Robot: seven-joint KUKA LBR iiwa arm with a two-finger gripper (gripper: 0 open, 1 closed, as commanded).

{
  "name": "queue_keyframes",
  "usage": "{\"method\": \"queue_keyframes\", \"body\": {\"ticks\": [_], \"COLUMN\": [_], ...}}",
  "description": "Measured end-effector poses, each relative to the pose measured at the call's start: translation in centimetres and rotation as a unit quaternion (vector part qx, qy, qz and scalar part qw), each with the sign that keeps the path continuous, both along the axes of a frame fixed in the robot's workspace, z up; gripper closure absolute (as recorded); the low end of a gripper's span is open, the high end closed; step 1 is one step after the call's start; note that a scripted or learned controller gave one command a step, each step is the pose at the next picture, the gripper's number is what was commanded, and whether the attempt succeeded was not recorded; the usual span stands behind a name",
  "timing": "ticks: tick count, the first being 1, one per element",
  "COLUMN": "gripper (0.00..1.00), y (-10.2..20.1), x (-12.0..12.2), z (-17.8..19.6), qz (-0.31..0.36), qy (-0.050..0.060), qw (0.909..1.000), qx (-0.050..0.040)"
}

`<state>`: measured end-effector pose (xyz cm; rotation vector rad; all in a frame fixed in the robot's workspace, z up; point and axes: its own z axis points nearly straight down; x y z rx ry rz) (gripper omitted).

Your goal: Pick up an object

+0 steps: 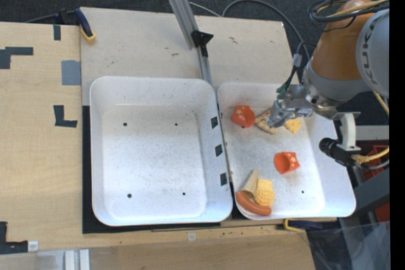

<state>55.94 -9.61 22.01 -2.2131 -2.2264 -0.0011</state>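
Note:
My gripper (276, 117) hangs low over the upper part of the right bin (332, 196), its metal fingers pointing left among a tan piece (266, 128) and a yellow piece (293, 126). An orange-red lump (242, 116) lies just left of the fingertips. Further down sit an orange cup-like item (286, 162), a yellow corn-like object with a tan cone (261, 188), and a red sausage (252, 203) at the bin's lower left corner. The arm's orange band (342, 54) rises above the wrist.
The left bin (101, 136) is beside the right one, with black clips along the shared rim. A slanted metal pole (180, 0) stands behind the bins. Cables and a black fixture (338, 152) crowd the right edge.

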Motion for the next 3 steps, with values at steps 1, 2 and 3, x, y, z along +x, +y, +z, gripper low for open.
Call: {"method": "queue_keyframes", "body": {"ticks": [1, 2, 3], "gripper": [1.00, 1.00, 1.00], "y": [5.2, 11.2, 16.7], "x": [-0.9, -2.8, -4.2], "z": [-0.9, -0.8, 0.7], "qz": [0.000, 0.001, 0.001], "qy": [0.001, 0.001, 0.000], "qw": [1.0000, 1.0000, 1.0000], "qx": [-0.0001, 0.0001, 0.0000]}}
